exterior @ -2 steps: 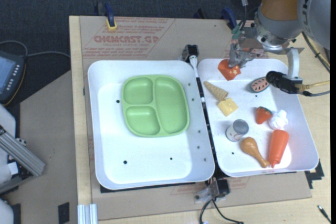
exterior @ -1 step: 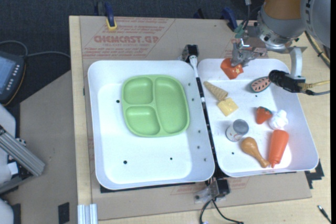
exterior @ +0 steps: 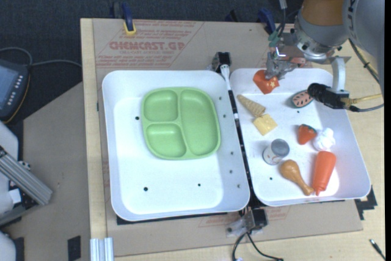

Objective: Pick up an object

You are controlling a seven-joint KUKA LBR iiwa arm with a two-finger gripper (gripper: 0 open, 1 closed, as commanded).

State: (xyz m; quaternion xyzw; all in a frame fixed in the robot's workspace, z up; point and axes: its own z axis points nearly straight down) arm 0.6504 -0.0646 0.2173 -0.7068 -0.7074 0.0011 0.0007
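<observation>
We count 2 bins (exterior: 122, 192), 1 green tray (exterior: 181, 123), 8 toys in rt bin. Board (exterior: 146, 46) reads "CHEMCAST GP". Hand (exterior: 276, 70) pinches red toy (exterior: 265, 82).

Reaching in from the right, wrist bent downward, gripper (exterior: 276, 70) pointing straight down below the orange band.
</observation>
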